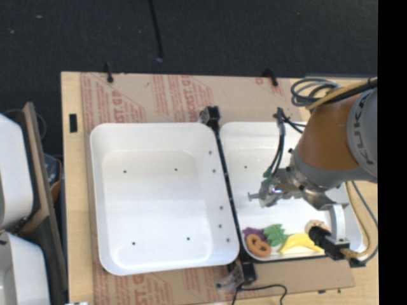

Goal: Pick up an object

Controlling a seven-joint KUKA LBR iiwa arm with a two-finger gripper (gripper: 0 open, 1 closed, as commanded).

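Several small objects lie along the near edge of the right bin point(254, 138): a brown pretzel-shaped piece with purple point(257, 243), a green leafy piece point(276, 234), a yellow banana-like piece point(297, 244), and a small tan ring point(314, 226). My gripper point(268, 194) hangs over the middle of the right bin, a short way above and behind these objects. Nothing shows between its tips. The grey arm with the orange band point(331, 138) comes in from the right and covers the bin's right part.
The left bin point(159, 196) lies beside the right one, with a black divider bar point(222, 176) between them. A black cable point(283, 145) loops down along the wrist. A black fitting point(331, 243) sits at the right bin's near corner.
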